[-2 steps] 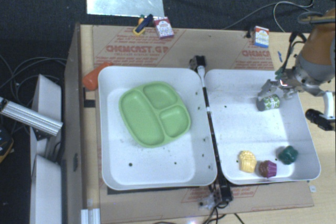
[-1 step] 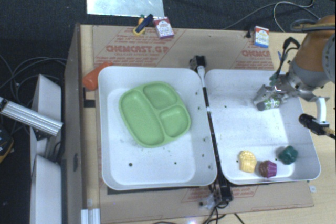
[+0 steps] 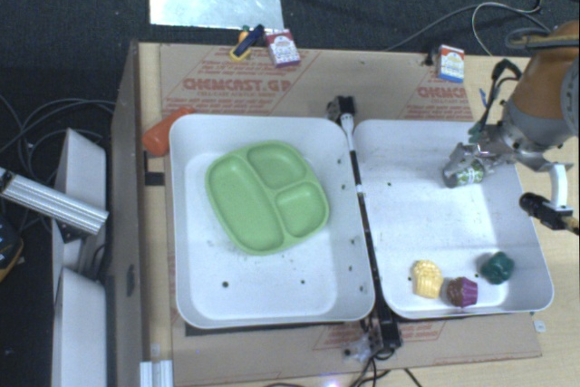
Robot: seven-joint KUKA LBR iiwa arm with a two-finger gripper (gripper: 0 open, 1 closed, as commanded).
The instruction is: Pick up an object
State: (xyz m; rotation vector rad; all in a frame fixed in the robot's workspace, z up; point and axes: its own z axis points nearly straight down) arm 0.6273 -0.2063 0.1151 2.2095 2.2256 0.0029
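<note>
My gripper hangs low over the back right part of the right bin, reaching in from the right. A faint greenish patch shows at its tip, and I cannot make out what it is. Along the bin's front edge lie a yellow lumpy object, a purple object touching it, and a dark green object a little further right. All three lie well in front of the gripper.
A light green divided plate fills the middle of the left bin. An orange object sits outside that bin's back left corner. Small boxes stand on the cardboard behind the bins.
</note>
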